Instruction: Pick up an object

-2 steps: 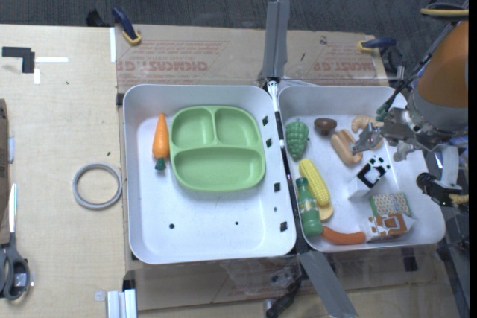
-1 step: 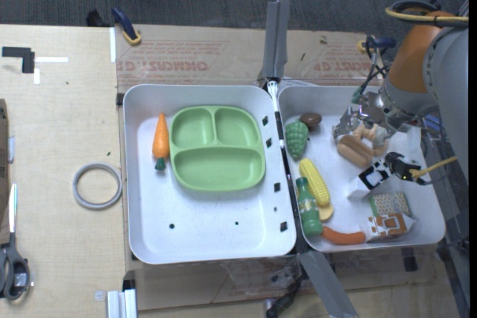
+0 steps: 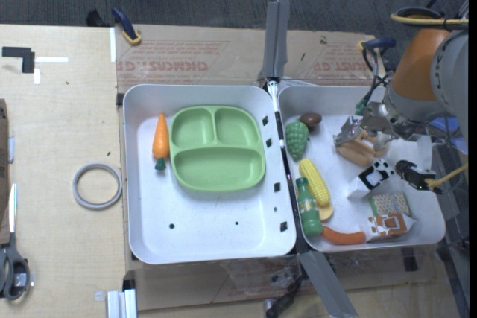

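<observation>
My gripper (image 3: 350,133) hangs low in the right bin (image 3: 425,238), at its upper right, coming off the grey arm with the orange band (image 3: 417,63). It is right over the upper end of a tan bread roll (image 3: 356,153); whether it touches the roll cannot be made out. Other items in this bin are a brown lump (image 3: 310,119), a knobbly green fruit (image 3: 297,139), a yellow corn cob (image 3: 314,182), a green bottle (image 3: 307,206), a red sausage (image 3: 344,237), a printed carton (image 3: 390,214) and a black-and-white block (image 3: 376,173).
The left bin (image 3: 201,234) holds a green divided plate (image 3: 218,147) and an orange carrot (image 3: 160,138) along its left side. On the bench at the left lie a grey ring (image 3: 97,185) and scissors (image 3: 13,264). A metal divider (image 3: 276,48) stands between the bins.
</observation>
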{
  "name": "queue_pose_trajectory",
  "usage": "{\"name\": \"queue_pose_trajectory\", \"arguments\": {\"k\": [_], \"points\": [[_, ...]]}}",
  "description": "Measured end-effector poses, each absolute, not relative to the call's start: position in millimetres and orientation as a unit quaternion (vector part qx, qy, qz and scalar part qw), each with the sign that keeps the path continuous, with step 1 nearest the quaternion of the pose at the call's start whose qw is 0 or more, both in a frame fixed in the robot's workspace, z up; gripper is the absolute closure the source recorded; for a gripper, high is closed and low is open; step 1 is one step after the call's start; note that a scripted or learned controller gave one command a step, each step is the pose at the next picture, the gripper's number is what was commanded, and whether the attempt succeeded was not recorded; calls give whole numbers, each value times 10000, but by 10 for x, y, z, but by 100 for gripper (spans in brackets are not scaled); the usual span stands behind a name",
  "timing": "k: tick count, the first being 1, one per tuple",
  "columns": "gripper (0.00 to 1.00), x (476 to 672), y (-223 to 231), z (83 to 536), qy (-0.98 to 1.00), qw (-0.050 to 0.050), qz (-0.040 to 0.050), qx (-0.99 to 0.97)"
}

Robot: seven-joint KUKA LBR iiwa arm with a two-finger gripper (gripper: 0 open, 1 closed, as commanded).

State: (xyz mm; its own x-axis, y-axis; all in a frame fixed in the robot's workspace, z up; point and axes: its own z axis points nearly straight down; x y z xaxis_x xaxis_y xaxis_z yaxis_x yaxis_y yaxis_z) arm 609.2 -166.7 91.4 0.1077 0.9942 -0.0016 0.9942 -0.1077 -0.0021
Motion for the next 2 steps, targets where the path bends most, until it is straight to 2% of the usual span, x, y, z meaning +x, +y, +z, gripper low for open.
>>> {"name": "queue_pose_trajectory", "arguments": {"k": [1,2], "points": [[100,6095,-1666,1005,-6691,-2,19,-7432],[0,6095,-1665,1004,-6691,-1,21,-7432]]}}
